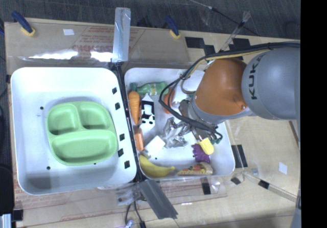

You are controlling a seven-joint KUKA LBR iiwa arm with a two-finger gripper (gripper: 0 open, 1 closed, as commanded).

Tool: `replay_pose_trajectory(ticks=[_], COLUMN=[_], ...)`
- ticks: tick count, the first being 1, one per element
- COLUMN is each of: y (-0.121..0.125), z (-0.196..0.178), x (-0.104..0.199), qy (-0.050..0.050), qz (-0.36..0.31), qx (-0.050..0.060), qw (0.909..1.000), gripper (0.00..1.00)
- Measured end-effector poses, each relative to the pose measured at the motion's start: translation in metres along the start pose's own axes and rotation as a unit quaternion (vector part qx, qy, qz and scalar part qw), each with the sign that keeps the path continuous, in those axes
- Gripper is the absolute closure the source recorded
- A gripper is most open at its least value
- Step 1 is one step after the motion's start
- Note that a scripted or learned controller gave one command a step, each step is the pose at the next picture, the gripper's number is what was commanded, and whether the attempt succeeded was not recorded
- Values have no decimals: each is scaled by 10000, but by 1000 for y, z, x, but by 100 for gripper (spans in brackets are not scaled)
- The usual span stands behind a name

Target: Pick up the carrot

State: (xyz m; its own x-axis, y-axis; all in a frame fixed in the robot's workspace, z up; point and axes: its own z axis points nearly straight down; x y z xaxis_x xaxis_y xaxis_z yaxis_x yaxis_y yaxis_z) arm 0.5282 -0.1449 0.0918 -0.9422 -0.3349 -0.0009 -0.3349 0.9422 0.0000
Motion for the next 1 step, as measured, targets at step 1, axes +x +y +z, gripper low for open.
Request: replay_pose_trajectory(ticks=[1], y=[63], z=[-36], x=[12], qy=[-9], qz=[11], qx=[-3], qw=[10000], gripper=[100])
